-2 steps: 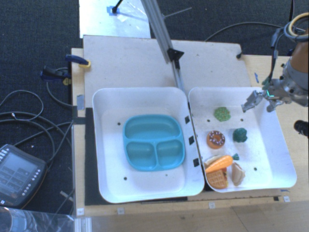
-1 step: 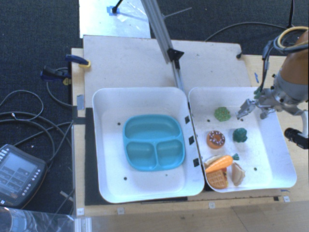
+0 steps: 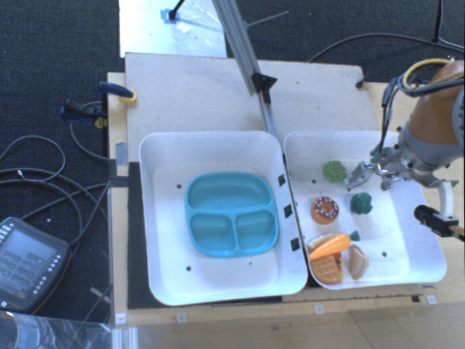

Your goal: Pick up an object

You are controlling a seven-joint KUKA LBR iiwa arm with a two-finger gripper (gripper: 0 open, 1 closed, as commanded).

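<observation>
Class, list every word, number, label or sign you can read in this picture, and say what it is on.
No text can be read.
Handheld screen unit at the lower left: its display and buttons are too blurred to read.
Blue tray, white bins and toy foods: no markings visible.

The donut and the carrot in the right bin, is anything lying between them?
No. In the camera view, bare white bin floor separates the donut from the carrot.

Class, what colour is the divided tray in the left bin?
The tray is light blue, seen in the camera view.
</observation>
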